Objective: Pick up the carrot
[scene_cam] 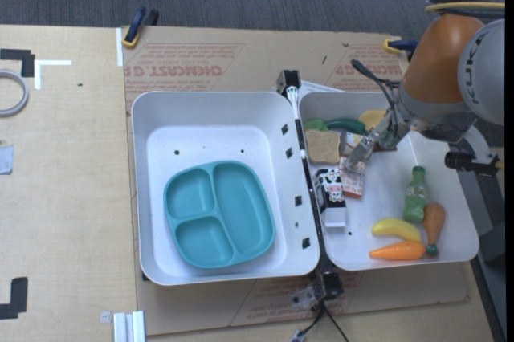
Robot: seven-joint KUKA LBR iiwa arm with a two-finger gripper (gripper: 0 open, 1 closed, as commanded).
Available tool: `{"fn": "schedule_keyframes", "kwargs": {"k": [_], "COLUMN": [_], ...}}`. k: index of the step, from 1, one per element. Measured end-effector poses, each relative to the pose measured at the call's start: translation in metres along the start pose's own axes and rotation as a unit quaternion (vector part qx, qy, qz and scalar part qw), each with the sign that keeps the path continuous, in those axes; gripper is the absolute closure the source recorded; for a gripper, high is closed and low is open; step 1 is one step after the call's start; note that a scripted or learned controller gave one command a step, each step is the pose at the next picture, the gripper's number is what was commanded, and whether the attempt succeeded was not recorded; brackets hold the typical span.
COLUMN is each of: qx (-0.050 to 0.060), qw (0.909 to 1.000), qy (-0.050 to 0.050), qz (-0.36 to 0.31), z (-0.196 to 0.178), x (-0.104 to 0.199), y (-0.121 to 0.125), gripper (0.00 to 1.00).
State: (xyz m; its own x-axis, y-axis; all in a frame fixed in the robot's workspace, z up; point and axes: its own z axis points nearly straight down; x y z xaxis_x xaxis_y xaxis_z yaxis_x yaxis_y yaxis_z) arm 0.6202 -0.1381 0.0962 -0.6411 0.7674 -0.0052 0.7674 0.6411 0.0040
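A grey arm (482, 83) is seen, banded in glossy orange above the wrist, black lettering and cables visible.

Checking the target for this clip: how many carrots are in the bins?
2, both in the right bin. One carrot lies along the near wall, just below the banana. The other carrot stands more upright beside the green bottle. More may be hidden under the arm.

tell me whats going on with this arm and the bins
A grey KUKA arm's gripper hangs low in the right white bin, over a small pink packet near a slice of toast. The orange carrot lies untouched at the bin's near edge beside a yellow banana. The left white bin holds a teal divided plate.
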Motion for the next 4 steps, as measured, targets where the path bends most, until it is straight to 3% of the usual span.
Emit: {"fn": "schedule_keyframes", "kwargs": {"k": [1, 2, 3, 4], "qx": [0.0, 0.001, -0.002, 0.001], "qw": [0.9961, 0.993, 0.9906, 0.9829], "qy": [-0.001, 0.002, -0.004, 0.001], "qz": [-0.088, -0.118, -0.136, -0.184], "z": [0.0, -0.032, -0.001, -0.145], "x": [-0.033, 0.055, 0.109, 0.048], "y": [-0.048, -0.052, -0.078, -0.104], "gripper": [0.0, 0.0, 0.0, 0.0]}}
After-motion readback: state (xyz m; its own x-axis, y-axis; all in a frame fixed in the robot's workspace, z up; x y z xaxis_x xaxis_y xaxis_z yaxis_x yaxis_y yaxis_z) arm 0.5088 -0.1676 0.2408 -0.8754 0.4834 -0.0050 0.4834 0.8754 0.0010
